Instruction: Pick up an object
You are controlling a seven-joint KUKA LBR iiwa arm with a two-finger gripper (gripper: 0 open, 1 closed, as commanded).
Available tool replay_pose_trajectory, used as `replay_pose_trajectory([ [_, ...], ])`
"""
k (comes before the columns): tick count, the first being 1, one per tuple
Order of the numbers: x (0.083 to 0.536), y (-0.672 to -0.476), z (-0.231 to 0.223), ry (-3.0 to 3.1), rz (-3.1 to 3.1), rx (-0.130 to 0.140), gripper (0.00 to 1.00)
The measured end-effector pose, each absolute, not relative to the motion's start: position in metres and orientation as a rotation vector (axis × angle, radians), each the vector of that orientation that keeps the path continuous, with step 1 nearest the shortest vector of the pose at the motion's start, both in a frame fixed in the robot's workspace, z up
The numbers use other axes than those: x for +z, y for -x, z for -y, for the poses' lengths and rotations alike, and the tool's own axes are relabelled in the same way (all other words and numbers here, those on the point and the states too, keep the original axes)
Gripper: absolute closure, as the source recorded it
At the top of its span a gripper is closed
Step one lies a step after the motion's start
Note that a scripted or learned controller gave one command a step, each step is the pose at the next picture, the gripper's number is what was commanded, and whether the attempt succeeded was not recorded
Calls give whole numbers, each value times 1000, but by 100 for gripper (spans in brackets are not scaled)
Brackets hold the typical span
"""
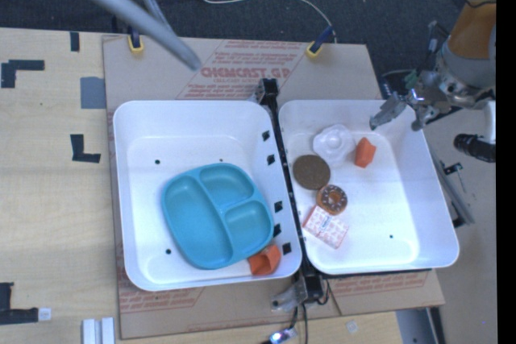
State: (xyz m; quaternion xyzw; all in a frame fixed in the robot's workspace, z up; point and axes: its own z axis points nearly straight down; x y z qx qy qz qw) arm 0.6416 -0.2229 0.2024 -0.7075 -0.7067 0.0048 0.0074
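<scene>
**Tool hangs at the right bin's far corner, gripping nothing**

We see the tool (401, 110) at the upper right corner of the right bin (419, 209), carried by the arm (468, 36) with its orange band. Its two fingers (385, 113) are spread apart, and nothing sits between them.

The nearest thing to the tool is an orange block (365, 152), lying in the right bin just below and to the left of the fingers, apart from them. Beside that block, farther from the tool, lies a white crumpled lump (332, 141). Beyond it we find a brown disc (311, 172), then a small sprinkled doughnut (332, 199) touching the disc's lower edge. A red and white patterned packet (326, 227) lies just below the doughnut, the farthest of this group from the tool.

Across the divider, well apart from the tool, the left bin (137, 165) holds a blue divided plate (218, 214). A second orange piece (264, 260) rests at the plate's lower right edge, in the bin's near corner.

Both bins sit on a cardboard sheet (234, 72) on the bench (48, 197).
</scene>
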Motion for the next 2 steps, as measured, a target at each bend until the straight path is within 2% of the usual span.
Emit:
replay_pose_trajectory([
  [1,209,-644,222,2215,2220,6,0],
  [2,139,-645,219,2210,2216,12,0],
])
